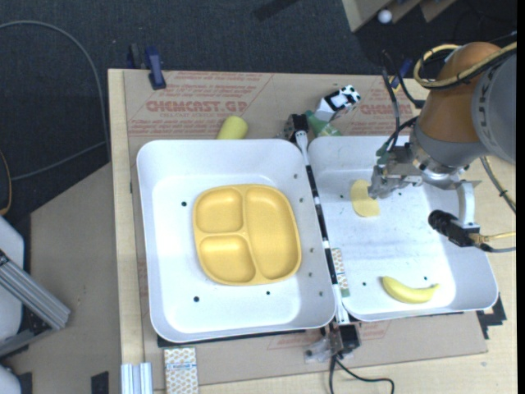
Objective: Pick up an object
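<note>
Fingers on the gripper (382, 185) are too small and too shadowed from above to judge, so whether they are spread or closed cannot be told, and nothing can be seen between them. The gripper hangs low in the right bin (484, 279), at its far left part, and its tip is just at the right edge of a pale yellow piece (364, 200) lying flat on the bin floor; whether it touches that piece cannot be settled. As a judgement, the task is in its early half: the arm is down over a candidate, but no grasp shows and no object is off the floor, so securing one and lifting it clear are both left to do. The pale yellow piece looks small, thin and roughly rounded, with a soft, matte surface, and it may be hard to pinch because it lies so flat. A banana (408, 290) rests on its side near the front edge of the same bin, well apart from the gripper, curved and bright yellow, and it looks the bulkier thing to grip. In the left bin (164, 189) a yellow divided plate (246, 233) sits near the middle.
</note>
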You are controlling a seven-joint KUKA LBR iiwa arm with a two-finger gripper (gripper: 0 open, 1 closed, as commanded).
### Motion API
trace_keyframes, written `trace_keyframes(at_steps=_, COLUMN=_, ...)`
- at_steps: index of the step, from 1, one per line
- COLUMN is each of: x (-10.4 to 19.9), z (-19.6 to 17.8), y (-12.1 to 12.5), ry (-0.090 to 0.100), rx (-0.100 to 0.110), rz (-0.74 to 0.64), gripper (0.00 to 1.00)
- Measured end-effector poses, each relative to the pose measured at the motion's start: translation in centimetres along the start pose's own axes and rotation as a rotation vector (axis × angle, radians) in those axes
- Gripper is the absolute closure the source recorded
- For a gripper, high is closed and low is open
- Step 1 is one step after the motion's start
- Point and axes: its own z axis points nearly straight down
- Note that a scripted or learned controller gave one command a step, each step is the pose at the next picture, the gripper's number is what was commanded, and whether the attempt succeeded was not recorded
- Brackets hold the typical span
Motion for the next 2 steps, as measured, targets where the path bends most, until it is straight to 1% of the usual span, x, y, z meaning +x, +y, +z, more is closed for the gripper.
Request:
trace_keyframes(at_steps=1, x=0.0, z=0.0, y=0.0, ry=0.000, rx=0.001, rz=0.001, gripper=0.00)
trace_keyframes(at_steps=2, x=-1.3, z=5.0, y=0.7, ry=0.000, rx=0.003, rz=0.002, gripper=0.00)
